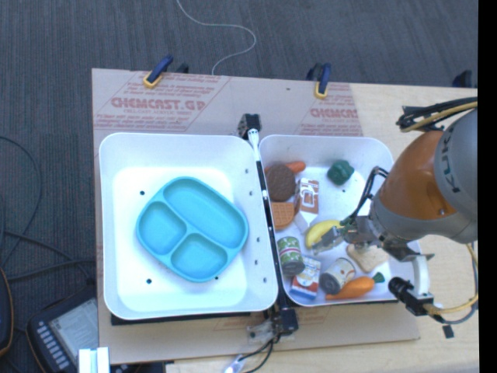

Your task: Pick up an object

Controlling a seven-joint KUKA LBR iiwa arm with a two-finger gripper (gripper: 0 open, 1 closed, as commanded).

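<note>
Many items crowd the right bin (378,142), so the gripper (342,235) noses against the exposed banana (319,232) (its grip I cannot tell).

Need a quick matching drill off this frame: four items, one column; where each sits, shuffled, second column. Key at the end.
Items:
1. blue divided plate
2. banana
3. carrot
4. dark green lump

Places:
A. right bin, far side, toward its outer corner
B. left bin, middle
C. right bin, near edge
D. right bin, centre, just left of the hand

Pairs: 1-B, 2-D, 3-C, 4-A
</note>
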